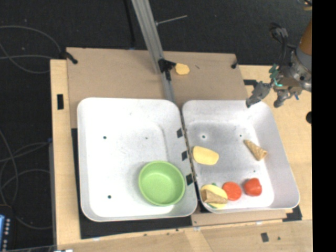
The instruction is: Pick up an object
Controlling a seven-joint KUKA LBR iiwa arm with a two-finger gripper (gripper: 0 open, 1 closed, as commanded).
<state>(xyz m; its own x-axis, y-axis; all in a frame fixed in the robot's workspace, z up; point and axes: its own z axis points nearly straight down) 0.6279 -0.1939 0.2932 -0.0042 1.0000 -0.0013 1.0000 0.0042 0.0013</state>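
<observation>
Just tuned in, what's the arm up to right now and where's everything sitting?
The gripper hangs above the far right corner of the right bin, with nothing seen between its fingers. That bin holds a yellow piece, a tan cone, a red tomato, a red pepper and a yellow-and-tan item at its near edge. A green bowl sits in the left bin. A small yellow item lies on the board behind the bins.
</observation>
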